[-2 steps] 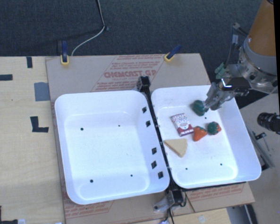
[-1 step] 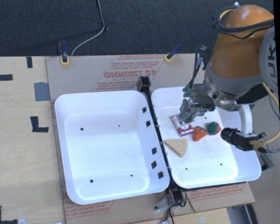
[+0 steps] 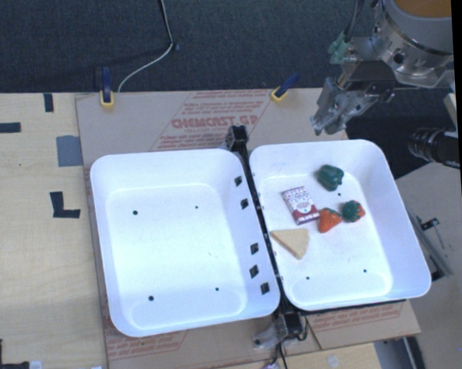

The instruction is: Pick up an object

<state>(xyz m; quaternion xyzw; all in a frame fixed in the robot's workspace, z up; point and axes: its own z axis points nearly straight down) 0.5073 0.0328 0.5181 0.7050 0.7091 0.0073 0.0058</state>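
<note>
On the tan worktop [image 3: 31, 231], the claw [image 3: 330, 117], its opening impossible to judge, hangs beyond the right white bin's [image 3: 393, 279] far rim, nearest the dark green lumpy toy [image 3: 330, 176] just inside

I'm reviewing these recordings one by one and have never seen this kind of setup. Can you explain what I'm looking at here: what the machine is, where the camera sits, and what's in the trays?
This is one picture from a fixed camera above a bench, looking down at a slant. The machine at the upper right is a robot arm, grey with an orange band, and the dark part hanging from it is its gripper, hovering above the far edge of the right bin; nothing is seen in it. Two shallow white bins sit side by side. In the right one lie a small red-and-white card, a pale wedge like cheese, a dark green toy vegetable, and an orange piece touching a green and red one. The left bin is beside it. The job is to pick up one object.
</note>
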